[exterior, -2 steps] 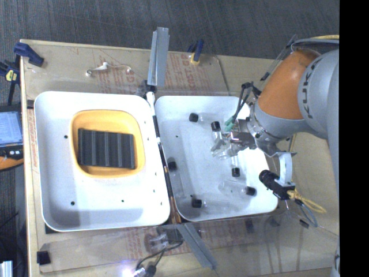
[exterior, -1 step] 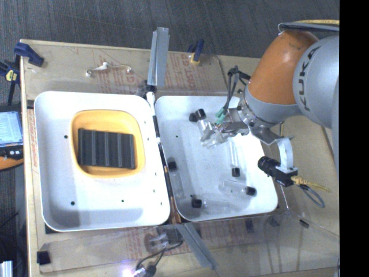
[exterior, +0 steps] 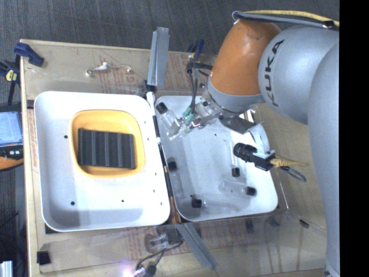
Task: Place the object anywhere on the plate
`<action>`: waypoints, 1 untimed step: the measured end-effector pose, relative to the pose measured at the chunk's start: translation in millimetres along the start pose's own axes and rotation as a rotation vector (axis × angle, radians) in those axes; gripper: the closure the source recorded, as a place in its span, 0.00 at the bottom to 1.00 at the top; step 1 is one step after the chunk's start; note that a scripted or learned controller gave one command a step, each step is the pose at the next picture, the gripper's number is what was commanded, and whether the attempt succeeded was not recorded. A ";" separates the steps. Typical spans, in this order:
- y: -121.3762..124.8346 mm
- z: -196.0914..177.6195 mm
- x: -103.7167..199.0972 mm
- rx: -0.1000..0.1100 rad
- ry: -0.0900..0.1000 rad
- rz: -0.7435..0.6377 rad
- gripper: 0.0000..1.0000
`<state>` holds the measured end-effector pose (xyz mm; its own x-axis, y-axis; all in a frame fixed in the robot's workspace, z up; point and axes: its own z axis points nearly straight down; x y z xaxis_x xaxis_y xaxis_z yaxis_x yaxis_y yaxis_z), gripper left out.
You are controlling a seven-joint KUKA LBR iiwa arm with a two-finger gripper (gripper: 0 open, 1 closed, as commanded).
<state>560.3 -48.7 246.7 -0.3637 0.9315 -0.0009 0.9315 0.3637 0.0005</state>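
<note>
Gripper (exterior: 187,120), fingers unreadable beneath the wrist, hovers at the upper-left corner of the right bin (exterior: 262,198), while the yellow plate (exterior: 106,120) sits to its left in the left bin (exterior: 57,206); object not identifiable.

light: bright, even | shadow: soft along left bin (exterior: 52,212) lower edge | focus: slightly soft | glare: mild on bins

arm (exterior: 300,68) cut off at right, pincer (exterior: 193,120) fingers too blurred to tell
</note>
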 end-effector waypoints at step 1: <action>50.2 24.1 15.3 0.002 0.001 -0.153 1.00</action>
<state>601.5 -16.2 222.6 -0.5010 0.8654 0.0000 0.8654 0.5010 -0.0012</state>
